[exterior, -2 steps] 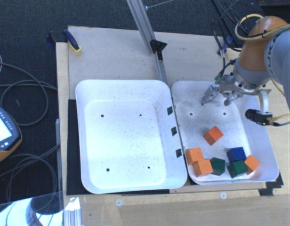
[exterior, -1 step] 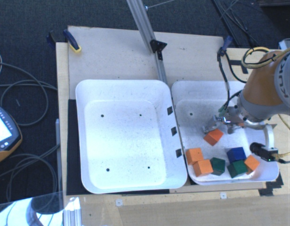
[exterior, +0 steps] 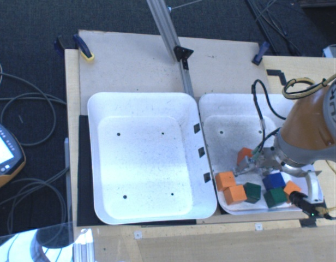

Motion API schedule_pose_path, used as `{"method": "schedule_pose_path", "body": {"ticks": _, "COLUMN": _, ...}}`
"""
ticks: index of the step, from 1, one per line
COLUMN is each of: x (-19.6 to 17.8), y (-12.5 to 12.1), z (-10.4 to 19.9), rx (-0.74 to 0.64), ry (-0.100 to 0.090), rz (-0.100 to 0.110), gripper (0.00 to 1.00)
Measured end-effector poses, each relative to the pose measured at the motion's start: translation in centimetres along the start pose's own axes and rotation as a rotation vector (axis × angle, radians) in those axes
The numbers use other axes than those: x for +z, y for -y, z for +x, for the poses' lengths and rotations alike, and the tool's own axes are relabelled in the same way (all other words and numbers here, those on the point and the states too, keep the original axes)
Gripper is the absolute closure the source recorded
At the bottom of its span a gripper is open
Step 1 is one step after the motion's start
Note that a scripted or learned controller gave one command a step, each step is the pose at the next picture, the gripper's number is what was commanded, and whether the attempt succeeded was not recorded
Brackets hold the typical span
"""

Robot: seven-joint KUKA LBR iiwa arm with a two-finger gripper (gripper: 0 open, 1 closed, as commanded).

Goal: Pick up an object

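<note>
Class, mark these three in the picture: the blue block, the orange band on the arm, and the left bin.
blue block [exterior: 275, 179]: camera view, on its top face.
orange band [exterior: 310, 125]: camera view, on its curved side.
left bin [exterior: 95, 146]: camera view, on its left wall.

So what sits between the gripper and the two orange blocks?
In the camera view, just bare white floor of the right bin separates the gripper from the orange blocks.

No legible txt, labels, nos. or signs anywhere, bins unmarked
</note>
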State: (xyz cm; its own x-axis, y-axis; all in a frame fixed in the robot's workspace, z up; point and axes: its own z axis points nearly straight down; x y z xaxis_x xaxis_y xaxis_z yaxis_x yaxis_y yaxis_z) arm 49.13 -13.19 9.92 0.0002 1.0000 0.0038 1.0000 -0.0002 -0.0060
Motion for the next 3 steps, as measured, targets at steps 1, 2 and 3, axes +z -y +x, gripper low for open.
{"method": "schedule_pose_path", "body": {"ticks": 1, "x": -0.2, "y": -9.5, "z": 4.0, "rx": -0.007, "ry": 0.003, "rz": -0.013, "gripper": 0.00}}
{"method": "schedule_pose_path", "body": {"ticks": 2, "x": -0.1, "y": -12.2, "z": 3.5, "rx": -0.002, "ry": 0.004, "rz": -0.010, "gripper": 0.00}}
{"method": "schedule_pose_path", "body": {"ticks": 3, "x": -0.9, "y": -11.4, "z": -4.0, "rx": 0.005, "ry": 0.009, "rz": -0.008, "gripper": 0.00}}
